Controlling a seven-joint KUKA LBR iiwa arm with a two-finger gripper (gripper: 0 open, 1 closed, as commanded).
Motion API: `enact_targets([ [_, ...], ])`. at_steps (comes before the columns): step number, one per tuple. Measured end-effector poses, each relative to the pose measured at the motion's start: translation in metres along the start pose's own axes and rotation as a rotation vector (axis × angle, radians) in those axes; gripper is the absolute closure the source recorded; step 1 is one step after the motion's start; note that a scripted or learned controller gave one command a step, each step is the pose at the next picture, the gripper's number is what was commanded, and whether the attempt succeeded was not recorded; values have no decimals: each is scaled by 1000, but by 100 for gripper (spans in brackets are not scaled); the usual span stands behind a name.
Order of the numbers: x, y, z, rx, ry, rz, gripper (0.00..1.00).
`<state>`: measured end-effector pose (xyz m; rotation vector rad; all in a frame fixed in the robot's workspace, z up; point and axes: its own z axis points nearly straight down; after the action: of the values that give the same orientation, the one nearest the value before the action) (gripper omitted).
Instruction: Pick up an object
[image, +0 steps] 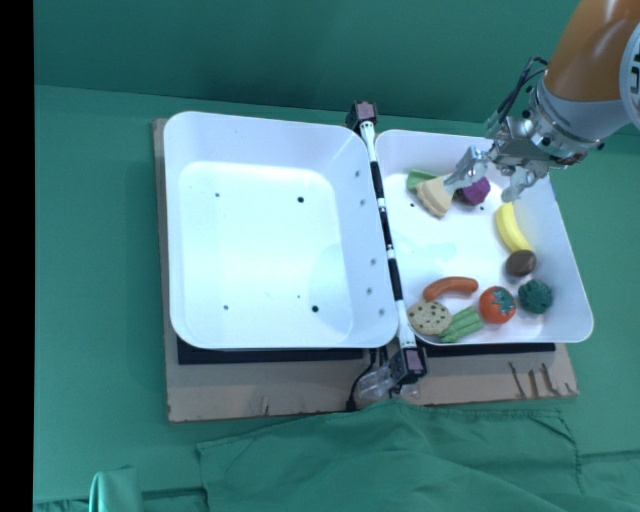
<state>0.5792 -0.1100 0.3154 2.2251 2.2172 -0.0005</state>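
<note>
Camera view: gripper (492, 170) open above purple toy (474, 191); nothing held.

Green bench (90, 250); cardboard sheet (250, 395) under two bins (190, 330).

One fixed camera looks down at a slant on both bins (268, 330), arm (590, 50) entering right.

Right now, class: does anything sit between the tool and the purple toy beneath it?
Nothing visible does. The tool hangs just above the purple toy in the right bin. A beige wedge lies close beside the toy, crowding its left side.
</note>
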Motion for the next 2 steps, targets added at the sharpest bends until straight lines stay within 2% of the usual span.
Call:
enact_targets([
  [1, -46, 99, 13, -9, -7, 0, 0],
  [2, -79, 122, 4, -7, -6, 3, 0],
])
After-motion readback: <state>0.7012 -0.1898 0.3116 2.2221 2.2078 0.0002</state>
